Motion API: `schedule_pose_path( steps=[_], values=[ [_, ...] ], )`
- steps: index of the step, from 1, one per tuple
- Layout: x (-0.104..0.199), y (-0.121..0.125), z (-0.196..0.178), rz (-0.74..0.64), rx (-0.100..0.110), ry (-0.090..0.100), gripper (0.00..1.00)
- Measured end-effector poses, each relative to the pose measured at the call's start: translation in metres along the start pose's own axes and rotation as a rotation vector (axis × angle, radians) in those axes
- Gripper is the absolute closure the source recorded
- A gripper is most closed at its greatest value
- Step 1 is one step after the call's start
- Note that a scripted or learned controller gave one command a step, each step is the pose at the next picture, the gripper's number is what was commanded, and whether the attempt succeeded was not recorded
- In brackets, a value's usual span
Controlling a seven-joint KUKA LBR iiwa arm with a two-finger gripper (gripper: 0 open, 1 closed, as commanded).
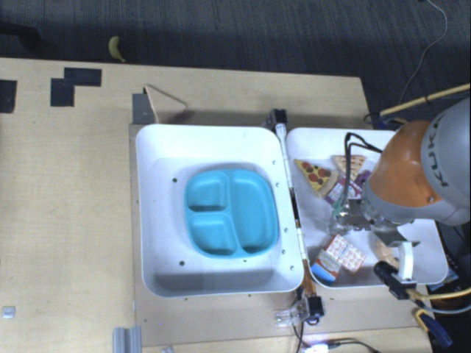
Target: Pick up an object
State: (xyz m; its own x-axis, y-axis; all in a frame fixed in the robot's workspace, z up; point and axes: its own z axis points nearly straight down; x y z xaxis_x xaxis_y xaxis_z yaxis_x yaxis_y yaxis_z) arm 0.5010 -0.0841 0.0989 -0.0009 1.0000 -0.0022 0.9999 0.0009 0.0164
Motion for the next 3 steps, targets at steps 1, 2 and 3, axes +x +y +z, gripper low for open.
schedule_pose_path(
  steps=[1, 2, 3],
  values=[
    [0.000, 0.000, 0.000, 0.000, 0.001, 0.000, 0.00],
    [0.001, 0.002, -0.010, -0.002, -0.003, 0.001, 1.00],
    [0.001, 0.001, -0.010, -0.002, -0.002, 0.001, 0.00]
  ],
)
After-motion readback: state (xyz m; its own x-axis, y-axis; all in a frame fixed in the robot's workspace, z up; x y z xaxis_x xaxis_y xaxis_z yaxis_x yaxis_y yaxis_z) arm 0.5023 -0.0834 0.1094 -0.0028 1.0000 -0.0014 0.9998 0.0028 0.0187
